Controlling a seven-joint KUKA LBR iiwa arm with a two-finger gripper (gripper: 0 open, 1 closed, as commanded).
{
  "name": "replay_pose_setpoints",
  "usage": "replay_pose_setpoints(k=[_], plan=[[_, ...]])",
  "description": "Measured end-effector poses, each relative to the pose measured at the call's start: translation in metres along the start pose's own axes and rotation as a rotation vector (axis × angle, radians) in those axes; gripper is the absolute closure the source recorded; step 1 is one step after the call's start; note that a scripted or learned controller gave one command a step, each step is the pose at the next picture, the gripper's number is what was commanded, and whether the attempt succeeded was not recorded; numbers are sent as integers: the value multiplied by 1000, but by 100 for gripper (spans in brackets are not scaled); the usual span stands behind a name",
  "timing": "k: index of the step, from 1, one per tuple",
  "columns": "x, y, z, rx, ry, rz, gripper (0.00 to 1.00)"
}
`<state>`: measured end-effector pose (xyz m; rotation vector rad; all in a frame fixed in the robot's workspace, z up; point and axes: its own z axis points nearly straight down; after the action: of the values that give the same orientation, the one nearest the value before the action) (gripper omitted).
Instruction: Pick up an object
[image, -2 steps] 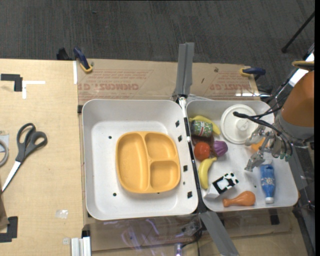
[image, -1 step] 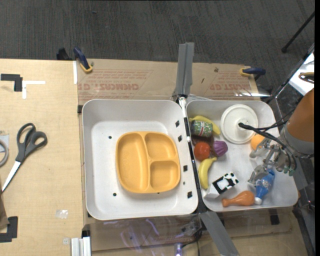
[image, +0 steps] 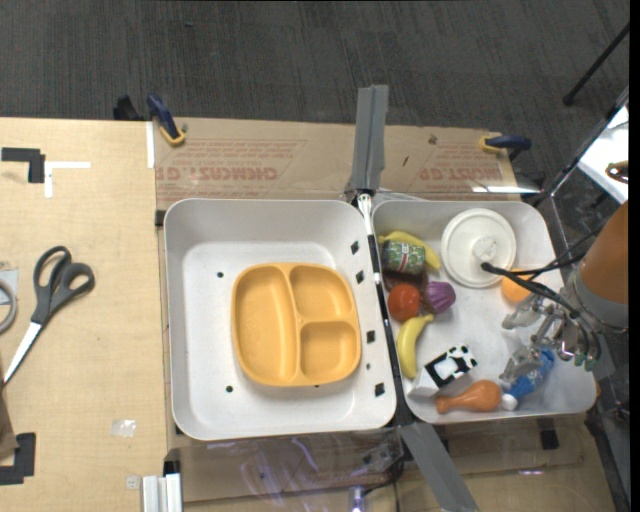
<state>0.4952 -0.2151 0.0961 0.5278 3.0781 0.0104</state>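
Note:
My gripper (image: 545, 338) hangs over the right side of the right bin (image: 560, 250), its metal fingers apart and open with nothing between them. Just below and in front of it lies a blue and white object (image: 526, 378). An orange drumstick toy (image: 470, 398) rests at the bin's front wall, with a black and white cow toy (image: 451, 365) beside it. Further left are a banana (image: 411, 340), a red tomato (image: 404, 300), a purple piece (image: 439, 295) and a green and yellow item (image: 405, 253). An orange fruit (image: 514, 290) is partly hidden behind the arm.
A round white lid (image: 478, 247) sits at the back of the right bin. The left bin (image: 190, 300) holds a yellow divided plate (image: 296, 323). Scissors (image: 50, 290) lie on the bench at the far left. Clamps hold cardboard behind the bins.

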Motion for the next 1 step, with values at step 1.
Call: replay_pose_setpoints(k=[1], plan=[[9, -7, 0, 6, 1, -144, 0]])
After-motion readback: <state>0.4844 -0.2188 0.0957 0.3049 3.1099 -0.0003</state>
